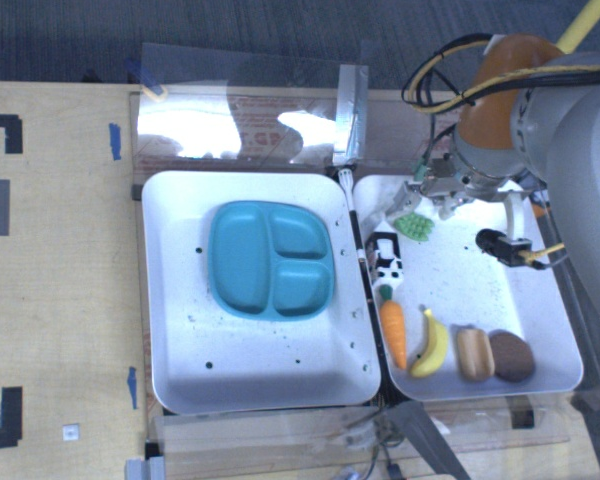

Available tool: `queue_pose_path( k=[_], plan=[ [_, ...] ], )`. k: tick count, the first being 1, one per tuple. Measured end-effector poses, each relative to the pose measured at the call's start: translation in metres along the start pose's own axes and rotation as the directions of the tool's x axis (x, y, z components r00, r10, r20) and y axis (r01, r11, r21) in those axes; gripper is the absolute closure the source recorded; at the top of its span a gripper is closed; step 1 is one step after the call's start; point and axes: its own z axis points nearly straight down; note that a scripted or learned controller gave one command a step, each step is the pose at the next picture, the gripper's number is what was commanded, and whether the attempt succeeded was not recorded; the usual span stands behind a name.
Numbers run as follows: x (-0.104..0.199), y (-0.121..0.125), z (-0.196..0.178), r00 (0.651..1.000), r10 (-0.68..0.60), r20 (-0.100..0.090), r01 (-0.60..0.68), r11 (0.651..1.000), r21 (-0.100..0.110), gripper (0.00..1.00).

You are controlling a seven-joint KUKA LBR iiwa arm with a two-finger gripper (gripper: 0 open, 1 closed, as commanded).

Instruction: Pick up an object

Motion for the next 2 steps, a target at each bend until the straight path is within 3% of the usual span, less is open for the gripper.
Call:
queue_pose_path(
  k=[1,2],
  plan=[
    [-0.007,-0.001,0.021,0.999,-0.054,-0.001,0.054,0.999,0.004,0.00],
    [-0.006,0.001,0.010,0.998,-0.057,0.001,0.057,0.998,-0.001,1.00]
  ],
)
